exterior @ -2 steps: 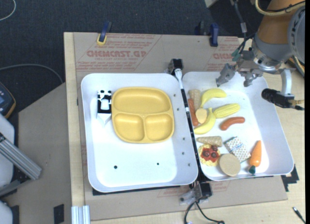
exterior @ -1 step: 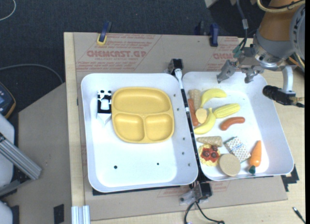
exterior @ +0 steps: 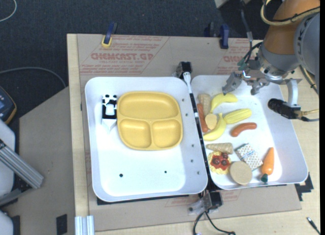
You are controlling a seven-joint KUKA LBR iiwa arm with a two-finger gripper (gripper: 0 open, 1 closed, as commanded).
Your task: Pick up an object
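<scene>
- We count two white bins — the left bin [exterior: 101, 178] bears one yellow divided plate [exterior: 150, 119].
- The right bin [exterior: 292, 153] holds toy food: two bananas [exterior: 222, 100], one corn cob [exterior: 236, 114], one sausage [exterior: 244, 127], one carrot [exterior: 268, 161], one pizza slice [exterior: 220, 161].
- The gripper [exterior: 242, 82] hovers at upper right, jaws spread, pinching nothing.

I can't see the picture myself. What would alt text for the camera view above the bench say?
A grey robot arm with an orange band reaches in from the right, its gripper above the right white bin of toy food: bananas, a sausage, a carrot. The left white bin holds a yellow divided plate.
</scene>
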